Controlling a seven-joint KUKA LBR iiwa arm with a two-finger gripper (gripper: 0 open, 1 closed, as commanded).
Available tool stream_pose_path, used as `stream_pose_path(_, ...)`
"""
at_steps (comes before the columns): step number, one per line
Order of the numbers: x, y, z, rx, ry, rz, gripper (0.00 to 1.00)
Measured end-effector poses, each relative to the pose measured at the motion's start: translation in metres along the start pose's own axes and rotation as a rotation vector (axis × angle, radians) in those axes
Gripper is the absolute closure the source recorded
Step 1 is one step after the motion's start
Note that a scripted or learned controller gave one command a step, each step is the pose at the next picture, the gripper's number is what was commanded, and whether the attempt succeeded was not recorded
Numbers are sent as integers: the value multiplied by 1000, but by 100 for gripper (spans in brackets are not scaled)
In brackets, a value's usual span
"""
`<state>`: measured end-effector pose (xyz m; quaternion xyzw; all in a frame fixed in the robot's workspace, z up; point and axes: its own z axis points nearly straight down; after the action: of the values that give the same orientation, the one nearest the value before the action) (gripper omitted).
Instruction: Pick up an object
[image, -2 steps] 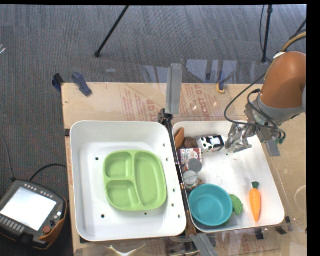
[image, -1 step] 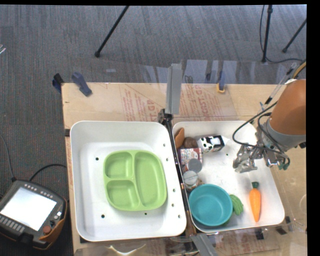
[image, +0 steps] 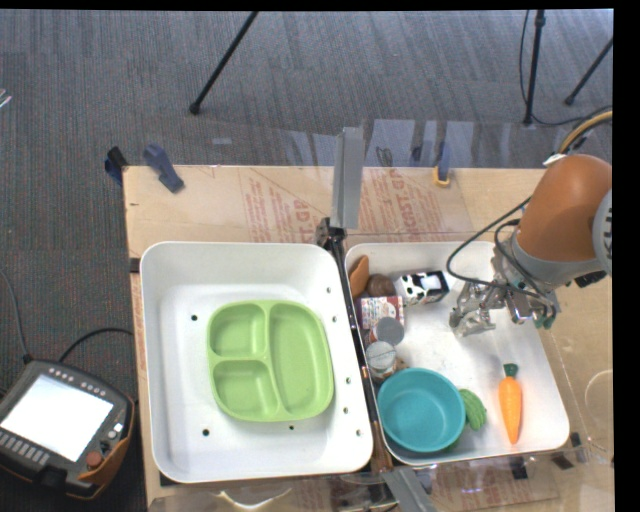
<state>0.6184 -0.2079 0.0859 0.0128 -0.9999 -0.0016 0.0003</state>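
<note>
Camera view puts the tool over the right bin, toward its far right part, with bare white floor under it. Whether it is released or clenched cannot be told at this size; nothing shows as grasped.

No single object is named by the task, so the nearest candidates matter. The toy carrot lies nearer the viewer and slightly right of the tool, long axis running near to far, green top at the far end. The black-and-white toy sits just left and a little farther. The teal bowl is near-left, with small containers along the left wall.

The carrot looks the easiest reach: it lies apart from its neighbours.
</note>
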Motion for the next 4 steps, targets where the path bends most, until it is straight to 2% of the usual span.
stream_pose_path(1,-1,0,-2,1,-2,0,0)
stream_pose_path(2,73,-2,-1,1,0,-40,0)
stream_pose_path(3,113,2,-1,1,0,74,0)
stream_pose_path(4,111,4,-11,0,-2,67,100)
